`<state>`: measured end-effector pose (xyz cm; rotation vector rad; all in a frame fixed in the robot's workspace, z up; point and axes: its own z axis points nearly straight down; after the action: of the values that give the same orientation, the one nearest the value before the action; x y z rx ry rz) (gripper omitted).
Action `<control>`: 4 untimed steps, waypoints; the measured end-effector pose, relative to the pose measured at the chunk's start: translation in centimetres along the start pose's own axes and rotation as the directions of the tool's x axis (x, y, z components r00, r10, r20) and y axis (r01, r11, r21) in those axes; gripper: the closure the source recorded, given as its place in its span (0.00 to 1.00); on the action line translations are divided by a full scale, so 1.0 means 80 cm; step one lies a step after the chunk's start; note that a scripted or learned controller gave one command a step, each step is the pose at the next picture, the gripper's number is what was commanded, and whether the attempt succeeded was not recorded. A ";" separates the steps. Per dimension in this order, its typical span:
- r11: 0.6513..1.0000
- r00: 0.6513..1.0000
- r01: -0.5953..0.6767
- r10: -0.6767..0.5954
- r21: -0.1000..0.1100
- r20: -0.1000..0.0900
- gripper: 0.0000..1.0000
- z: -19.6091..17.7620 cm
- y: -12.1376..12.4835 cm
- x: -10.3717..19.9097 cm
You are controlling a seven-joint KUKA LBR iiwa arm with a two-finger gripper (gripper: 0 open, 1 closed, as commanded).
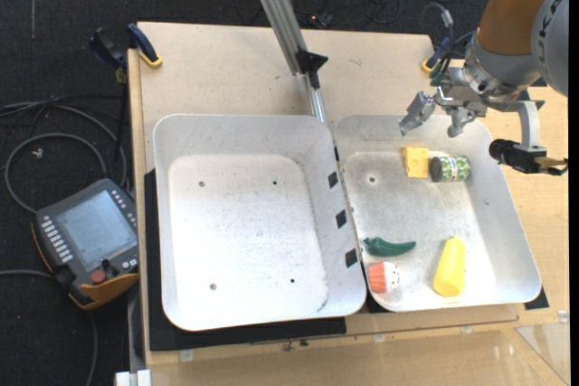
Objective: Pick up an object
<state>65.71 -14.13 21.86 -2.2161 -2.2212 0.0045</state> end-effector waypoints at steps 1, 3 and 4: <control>1.000 1.000 0.002 -0.002 -0.005 0.001 0.00 -0.004 0.001 0.000; 1.000 1.000 -0.002 0.002 -0.002 0.001 0.00 0.147 0.001 0.008; 1.000 1.000 -0.001 0.001 -0.008 0.002 0.00 0.148 0.004 0.008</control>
<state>65.94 -13.46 9.98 -2.2220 -2.2252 -0.0024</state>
